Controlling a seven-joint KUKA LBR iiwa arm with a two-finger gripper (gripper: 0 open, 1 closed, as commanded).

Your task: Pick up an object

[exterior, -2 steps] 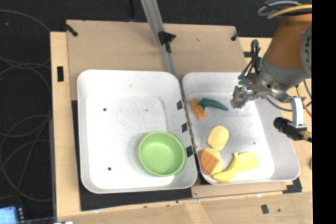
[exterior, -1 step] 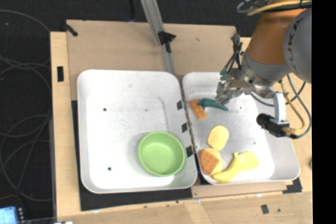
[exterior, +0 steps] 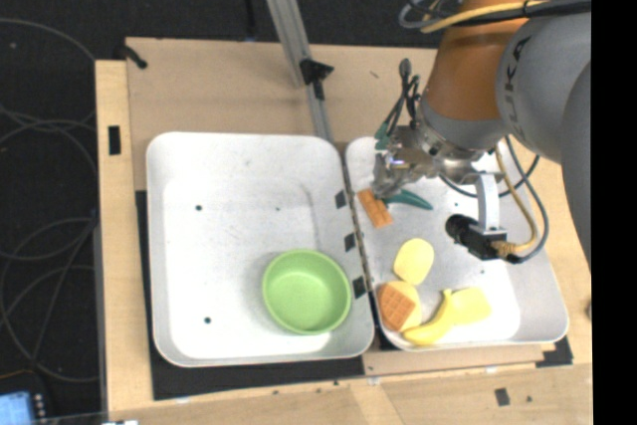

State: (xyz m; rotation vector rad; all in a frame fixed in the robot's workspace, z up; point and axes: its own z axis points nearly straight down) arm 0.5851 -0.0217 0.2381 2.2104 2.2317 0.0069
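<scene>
Nearest the camera, at the front of the right bin (exterior: 542, 318), lie a yellow banana-like piece (exterior: 453, 314) and an orange waffle-textured piece (exterior: 397, 305), touching each other, with a round yellow piece (exterior: 414, 261) just behind them.

The likely target is the small orange block (exterior: 374, 209), lying tilted against the bin's left wall, near the divide between the two bins. It looks flat, oblong and rigid. A thin teal object (exterior: 410, 202) lies just beside it.

The pincer (exterior: 390, 176) hangs directly over the block; whether it is released or clenched I cannot tell.

This reads as the approach step, nothing lifted yet. The next move calls for a straight descent that clears the bin wall.

The left bin (exterior: 199, 164) holds a green bowl (exterior: 306, 290); both bins rest on the tabletop (exterior: 199, 85).
</scene>
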